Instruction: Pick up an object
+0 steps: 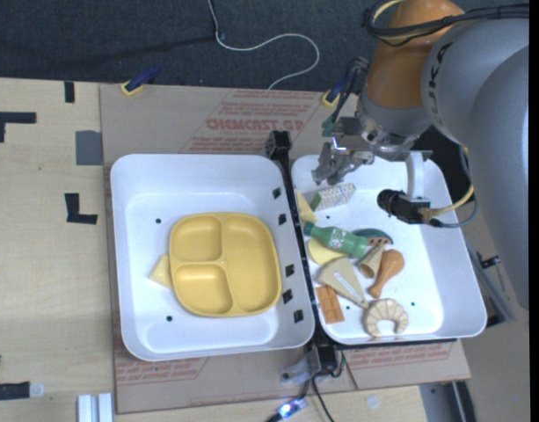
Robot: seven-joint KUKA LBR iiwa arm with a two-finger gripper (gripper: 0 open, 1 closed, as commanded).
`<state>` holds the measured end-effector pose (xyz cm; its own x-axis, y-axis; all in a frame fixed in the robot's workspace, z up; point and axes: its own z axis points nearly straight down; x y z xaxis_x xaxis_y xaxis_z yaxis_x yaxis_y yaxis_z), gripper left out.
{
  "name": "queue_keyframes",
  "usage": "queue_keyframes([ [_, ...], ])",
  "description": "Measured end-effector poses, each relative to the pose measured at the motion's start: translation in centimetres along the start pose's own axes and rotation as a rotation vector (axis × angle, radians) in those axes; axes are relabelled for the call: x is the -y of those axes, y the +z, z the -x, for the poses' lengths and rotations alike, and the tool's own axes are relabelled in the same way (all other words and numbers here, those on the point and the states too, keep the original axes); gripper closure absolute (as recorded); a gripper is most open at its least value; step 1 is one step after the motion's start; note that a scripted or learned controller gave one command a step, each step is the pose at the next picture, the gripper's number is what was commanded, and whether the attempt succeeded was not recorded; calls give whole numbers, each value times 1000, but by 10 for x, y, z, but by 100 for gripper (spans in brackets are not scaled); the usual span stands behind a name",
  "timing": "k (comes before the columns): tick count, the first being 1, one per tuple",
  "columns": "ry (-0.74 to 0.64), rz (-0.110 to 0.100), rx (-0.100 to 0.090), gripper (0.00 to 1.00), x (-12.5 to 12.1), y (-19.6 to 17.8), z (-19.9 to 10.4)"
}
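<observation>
fig. 1: overhead slant view of the table. my arm reaches in from the right, and the pincer (332, 172) hangs over the far-left corner of the right bin (445, 319). i cannot tell from this angle whether it is spread or pressed together. a small pale speckled piece (337, 194) lies just at its tips; whether it is touching i cannot say. the pile of toy food sits toward the camera from the pincer: a green bottle (335, 236) nearest, its long axis running roughly left to right across the bin, then a drumstick (385, 271), a cheese wedge (344, 281) and a croissant (385, 316) further toward me. the left bin (133, 183) holds a yellow divided plate (225, 264). i judge the speckled piece the closest candidate, almost directly beneath the tips.
</observation>
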<state>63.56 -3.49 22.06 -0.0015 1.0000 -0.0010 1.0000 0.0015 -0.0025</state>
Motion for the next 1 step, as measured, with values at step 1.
queue_keyframes([
  [1, 1, 0, 1, 100, 5, 7, 10],
])
